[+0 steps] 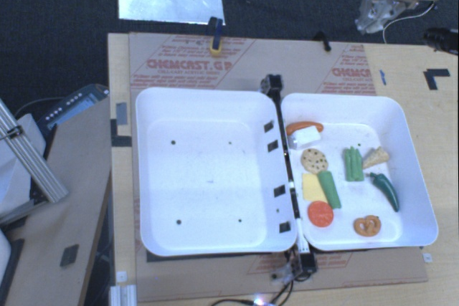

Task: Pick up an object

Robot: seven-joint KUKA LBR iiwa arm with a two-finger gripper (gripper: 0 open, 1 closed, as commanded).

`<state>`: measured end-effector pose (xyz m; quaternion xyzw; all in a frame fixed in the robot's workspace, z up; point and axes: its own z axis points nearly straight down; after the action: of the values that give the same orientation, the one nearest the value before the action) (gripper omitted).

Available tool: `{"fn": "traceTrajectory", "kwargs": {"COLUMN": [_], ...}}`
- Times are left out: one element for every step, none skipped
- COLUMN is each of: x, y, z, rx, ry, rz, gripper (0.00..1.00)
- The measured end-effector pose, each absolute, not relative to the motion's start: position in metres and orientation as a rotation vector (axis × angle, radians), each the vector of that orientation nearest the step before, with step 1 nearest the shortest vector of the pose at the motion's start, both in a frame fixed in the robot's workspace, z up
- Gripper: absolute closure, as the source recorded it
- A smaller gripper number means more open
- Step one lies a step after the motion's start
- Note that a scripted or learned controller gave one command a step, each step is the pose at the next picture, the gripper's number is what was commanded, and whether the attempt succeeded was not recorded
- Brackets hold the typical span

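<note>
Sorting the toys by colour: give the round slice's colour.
Red; the round slice lies in the right bin, camera view.

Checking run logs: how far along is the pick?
Nothing picked yet. The gripper sits at the view's top right, off the bench. The cookie, pretzel, tomato slice and other toy foods all lie in the right bin. Approach, grasp and lift remain.

Wooden bench [122, 175] carries a clear CHEMCAST sheet [237, 61]. Two shallow white bins sit on it side by side, touching: left bin [154, 154] and right bin [412, 183]. Yellow-and-blue clamp [214, 36] at the sheet's far edge.
</note>
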<state>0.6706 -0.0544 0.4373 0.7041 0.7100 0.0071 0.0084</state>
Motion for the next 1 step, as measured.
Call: {"fn": "traceTrajectory", "kwargs": {"x": [0.6677], "y": [-0.0014], "z": [0.3276], "rx": [2.216], "ry": [2.236], "rz": [-0.005], "gripper": [1.0]}}
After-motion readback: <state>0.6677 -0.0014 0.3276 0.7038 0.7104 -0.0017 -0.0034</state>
